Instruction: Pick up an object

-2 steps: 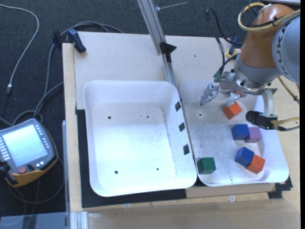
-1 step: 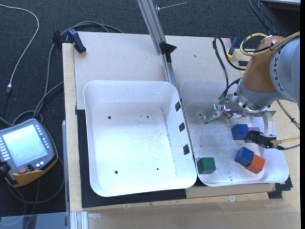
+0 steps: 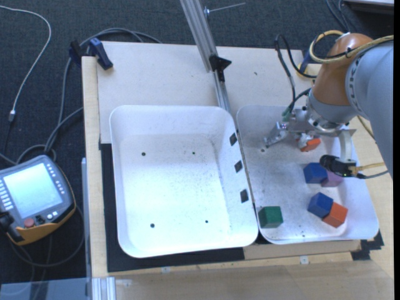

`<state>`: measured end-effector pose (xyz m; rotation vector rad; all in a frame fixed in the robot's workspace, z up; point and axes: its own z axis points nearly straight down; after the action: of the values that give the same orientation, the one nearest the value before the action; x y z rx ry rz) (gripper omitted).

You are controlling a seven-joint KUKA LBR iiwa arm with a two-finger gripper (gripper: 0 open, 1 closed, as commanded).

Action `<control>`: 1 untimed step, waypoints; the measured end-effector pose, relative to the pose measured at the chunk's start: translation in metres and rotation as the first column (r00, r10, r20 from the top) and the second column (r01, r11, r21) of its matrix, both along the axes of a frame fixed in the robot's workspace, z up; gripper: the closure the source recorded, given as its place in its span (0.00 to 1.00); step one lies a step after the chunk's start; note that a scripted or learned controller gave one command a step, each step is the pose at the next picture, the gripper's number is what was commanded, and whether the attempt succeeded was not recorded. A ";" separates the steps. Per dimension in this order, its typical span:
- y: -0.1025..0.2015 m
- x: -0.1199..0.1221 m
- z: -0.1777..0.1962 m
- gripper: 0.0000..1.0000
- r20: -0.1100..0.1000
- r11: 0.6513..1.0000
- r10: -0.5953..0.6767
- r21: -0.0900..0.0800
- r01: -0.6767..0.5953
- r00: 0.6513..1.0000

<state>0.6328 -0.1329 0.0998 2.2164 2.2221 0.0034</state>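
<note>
My gripper [image 3: 275, 135] hangs over the upper part of the right bin [image 3: 275, 174], below the grey arm and its orange band. A small orange block [image 3: 309, 145] lies just to its right, partly under the wrist. Further down the bin sit a blue block [image 3: 314, 172] touching a purple block [image 3: 332, 179]. Nearer the front, another blue block [image 3: 320, 204] rests against an orange block [image 3: 337, 214]. A green block [image 3: 270, 216] lies at the front left corner of this bin. Nothing shows in the gripper's grasp.
The left bin [image 3: 175, 180] stands beside the right one, with a shared wall between them. A metal pole [image 3: 200, 30] rises from the bench behind the bins. Cables [image 3: 287, 61] trail from the arm at the back right. A teach pendant [image 3: 31, 195] lies off the bench to the left.
</note>
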 end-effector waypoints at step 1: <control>-0.031 0.012 0.001 0.00 -0.001 1.000 -0.004 0.000 0.004 1.000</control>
<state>0.6447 -0.1643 0.1004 2.2205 2.2185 0.0023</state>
